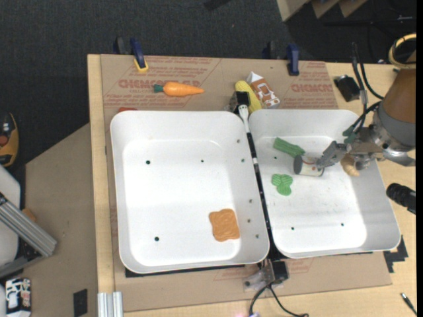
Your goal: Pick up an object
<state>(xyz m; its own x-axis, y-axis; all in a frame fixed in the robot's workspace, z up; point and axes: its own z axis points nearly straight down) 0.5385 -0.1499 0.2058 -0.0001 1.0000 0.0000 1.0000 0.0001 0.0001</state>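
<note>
Gripper (305,168) low in the right bin (370,236), closing in on a pick.

Its claw state I cannot tell. The likely target, a green block (289,147), lies right of centre frame, just up-left of the fingertips, long axis running upper left to lower right. Next move, I judge: shift over it, then straddle across that axis. A green leafy piece (283,184) lies just below.

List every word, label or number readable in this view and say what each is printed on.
Red block lettering on the cardboard sheet under the bins, printed along its far edge left and right: too blurred to read.
Print on the small orange and white carton beyond the bins: too small to read.
The white bins, the orange carrot and the green pieces carry no text that can be made out.
</note>
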